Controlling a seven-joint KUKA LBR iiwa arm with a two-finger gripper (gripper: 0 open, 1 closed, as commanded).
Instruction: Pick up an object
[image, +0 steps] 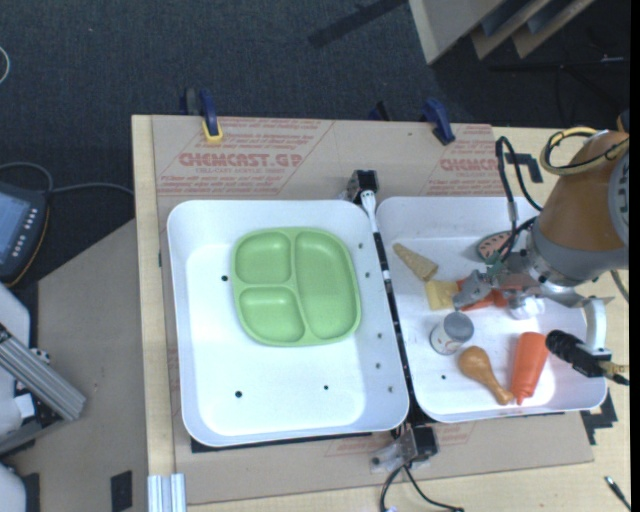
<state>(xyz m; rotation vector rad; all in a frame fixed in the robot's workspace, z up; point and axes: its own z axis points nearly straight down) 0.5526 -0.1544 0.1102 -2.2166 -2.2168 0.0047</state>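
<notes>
Right bin (420, 400), right half of the frame. Step in hand, as judged: the approach of the pick. Gripper (492, 288) positioned low among the toys in the bin's upper middle, beneath the grey wrist and orange band. Open or closed could not be told, being hidden under the wrist. Nothing seen raised clear of the bin floor.

Candidate objects, all lying in the right bin:
- tan wedge (416, 262) at the bin's upper left, matte and cone-like
- yellow block (439, 295) just below the wedge and just left of the gripper, small and blunt-cornered
- grey cylinder (456, 330) lower still, short, upright and smooth-topped
- brown drumstick (480, 370) at lower centre, glossy, bulbous at one end and tapering to a thin shank
- orange carrot (528, 365) just right of the drumstick, smooth and tapering downward
- pinkish disc (493, 245) near the top, partly covered by the arm
- reddish piece (476, 293) right at the gripper, too hidden to name

Left bin (200, 380), centre-left of the frame: bore a pale green plate (297, 286) with three compartments, rounded corners and a soft sheen, well apart from the gripper.

Next move, as judged: called for closing squarely on the nearest small item — yellow block or reddish piece — then a straight lift. Hard, smooth plastic likely to slip from an off-centre grip.
</notes>
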